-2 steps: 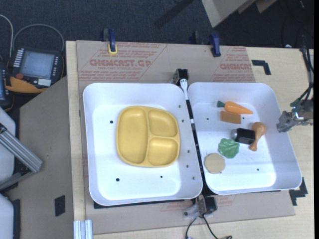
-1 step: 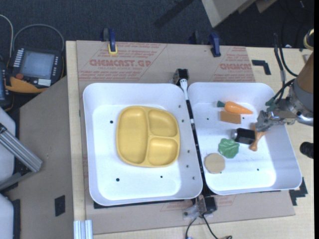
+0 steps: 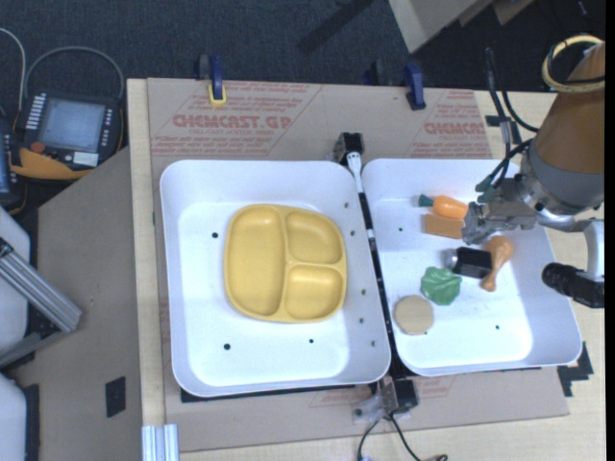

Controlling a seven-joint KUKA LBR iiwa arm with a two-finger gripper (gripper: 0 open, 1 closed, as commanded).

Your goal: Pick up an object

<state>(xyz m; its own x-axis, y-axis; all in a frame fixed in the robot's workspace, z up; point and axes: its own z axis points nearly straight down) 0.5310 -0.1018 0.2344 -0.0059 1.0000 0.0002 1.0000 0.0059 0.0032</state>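
Gripper [image 3: 478, 227] hangs low in the right bin [image 3: 538, 349]; whether it is open or closed, I cannot tell. Just beside it lies the drumstick [image 3: 496, 259], long axis near vertical, thin end pointing toward the view's bottom

We found the right bin [image 3: 538, 349] crowded along its middle: a carrot [image 3: 444, 206], an orange block [image 3: 443, 226], a black piece [image 3: 472, 262], a drumstick [image 3: 497, 258], a green toy [image 3: 441, 285] and a tan disc [image 3: 414, 315] lay close together. Its front right floor lay open. In the left bin [image 3: 192, 286], a yellow divided plate [image 3: 285, 262] took the centre, leaving bare margins.
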